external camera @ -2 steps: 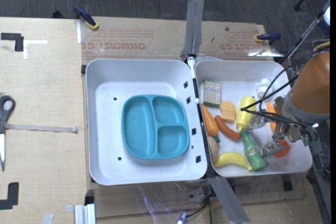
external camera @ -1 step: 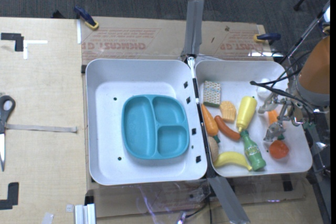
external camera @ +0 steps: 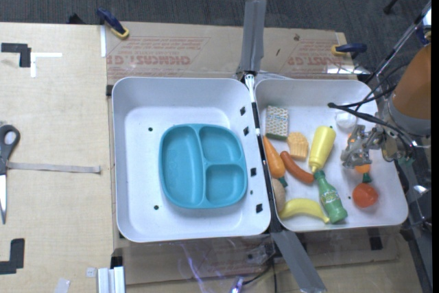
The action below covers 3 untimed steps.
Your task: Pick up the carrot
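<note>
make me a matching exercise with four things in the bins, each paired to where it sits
Things:
1. orange toy carrot
2. blue divided plastic plate
3. yellow toy banana
4. red toy tomato

Places:
A. front of the right bin, beside the green toy bottle
B. middle of the left bin
C. right bin, along its left wall
D. right bin, front right, below the gripper

Pairs: 1-C, 2-B, 3-A, 4-D

Red printing runs across the cardboard sheet (external camera: 206, 51) lying on the table (external camera: 51, 147) behind the two bins. It stands upside down, in two patches left and right of the grey bar. The letters are too faint and small to read.
</note>
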{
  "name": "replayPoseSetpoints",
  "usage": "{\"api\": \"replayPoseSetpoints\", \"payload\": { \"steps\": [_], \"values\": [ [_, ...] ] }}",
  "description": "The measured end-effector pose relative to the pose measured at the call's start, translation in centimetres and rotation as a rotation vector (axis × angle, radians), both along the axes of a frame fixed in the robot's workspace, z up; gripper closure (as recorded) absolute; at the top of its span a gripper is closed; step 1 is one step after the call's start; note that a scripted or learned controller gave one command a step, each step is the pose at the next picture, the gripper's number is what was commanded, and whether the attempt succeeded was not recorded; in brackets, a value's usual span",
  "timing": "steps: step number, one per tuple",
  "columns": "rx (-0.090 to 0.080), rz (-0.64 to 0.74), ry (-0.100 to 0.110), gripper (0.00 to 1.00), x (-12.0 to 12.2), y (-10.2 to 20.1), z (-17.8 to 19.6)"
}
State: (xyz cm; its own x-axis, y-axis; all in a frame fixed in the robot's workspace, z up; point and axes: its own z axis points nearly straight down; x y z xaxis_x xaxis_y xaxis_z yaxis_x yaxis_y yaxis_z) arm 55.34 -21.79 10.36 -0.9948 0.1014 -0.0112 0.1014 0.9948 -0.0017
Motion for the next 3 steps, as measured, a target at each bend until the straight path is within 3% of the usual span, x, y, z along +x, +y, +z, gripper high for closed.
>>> {"api": "replayPoseSetpoints", "payload": {
  "steps": [1,2,3],
  "values": [
    [0.003,-0.003,0.008,1.0,-6.3,7.3,-1.1],
    [-0.001,-0.003,-0.014,0.0,-5.7,7.2,-0.6],
    [0.001,0.192,0.004,0.0,-2.1,15.9,13.4]
  ]
}}
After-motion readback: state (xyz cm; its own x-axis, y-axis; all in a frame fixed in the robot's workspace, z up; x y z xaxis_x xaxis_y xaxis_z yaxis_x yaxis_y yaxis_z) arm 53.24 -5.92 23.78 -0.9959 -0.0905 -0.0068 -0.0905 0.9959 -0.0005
